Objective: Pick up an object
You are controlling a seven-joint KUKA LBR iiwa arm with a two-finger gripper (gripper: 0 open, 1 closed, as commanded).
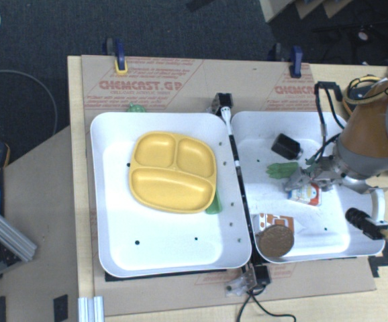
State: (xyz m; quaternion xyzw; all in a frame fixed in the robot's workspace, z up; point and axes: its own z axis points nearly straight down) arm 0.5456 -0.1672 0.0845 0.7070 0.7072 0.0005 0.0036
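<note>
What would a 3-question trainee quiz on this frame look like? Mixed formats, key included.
1. True or false: the yellow divided plate lies in the left bin.
2. Which bin is the claw over? A) left B) right
3. Fill in: the brown round disc sits near the right bin's ____ edge, as seen in the camera view.

Key
1. True.
2. B; the claw is low among a small black block, a green item and a red and white item.
3. Bottom, at its left corner.
</note>
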